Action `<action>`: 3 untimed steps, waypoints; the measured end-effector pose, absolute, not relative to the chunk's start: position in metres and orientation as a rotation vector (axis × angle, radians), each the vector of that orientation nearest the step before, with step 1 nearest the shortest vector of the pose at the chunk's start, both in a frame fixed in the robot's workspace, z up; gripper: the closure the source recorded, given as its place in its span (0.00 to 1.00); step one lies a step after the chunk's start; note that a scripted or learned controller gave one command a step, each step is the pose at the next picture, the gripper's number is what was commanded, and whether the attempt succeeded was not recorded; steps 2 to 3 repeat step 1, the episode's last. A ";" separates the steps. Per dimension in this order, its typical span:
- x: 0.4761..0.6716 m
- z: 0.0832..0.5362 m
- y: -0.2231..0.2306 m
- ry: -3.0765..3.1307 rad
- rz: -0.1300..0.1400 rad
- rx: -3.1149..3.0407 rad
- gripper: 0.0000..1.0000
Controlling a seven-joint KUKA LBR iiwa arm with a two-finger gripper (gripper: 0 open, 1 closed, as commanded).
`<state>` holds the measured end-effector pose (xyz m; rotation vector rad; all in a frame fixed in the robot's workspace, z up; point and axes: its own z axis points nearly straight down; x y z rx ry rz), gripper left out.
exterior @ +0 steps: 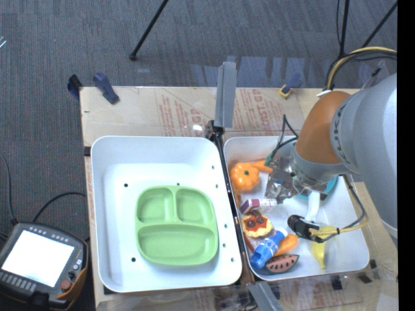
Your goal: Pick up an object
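Note:
My gripper (277,192) is low in the right bin (360,240), at its middle, reaching in from the right. An orange pumpkin (244,177) lies just left of it. A small purple and white thing (252,204) sits right below the gripper's tip, and whether they touch is unclear. Nearer the front lie a round pizza-like toy (256,224), a blue bottle (265,251), a small orange carrot (288,242), a watermelon slice (282,263) and a yellow banana (319,252). The wrist partly hides a white piece (313,206) and a teal thing (332,186).
The left bin (104,173) holds a green divided plate (176,225). An orange stick-like toy (260,166) lies behind the pumpkin. A grey upright post (225,99) stands behind the gap between the bins. A teach pendant (40,258) lies on the floor at the lower left.

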<state>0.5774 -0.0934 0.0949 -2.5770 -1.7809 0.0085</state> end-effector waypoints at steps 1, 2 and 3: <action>0.577 0.095 -0.094 -1.779 0.009 -2.578 0.00; 0.577 0.095 -0.094 -1.779 0.009 -2.578 0.00; 0.577 0.095 -0.094 -1.779 0.009 -2.578 0.00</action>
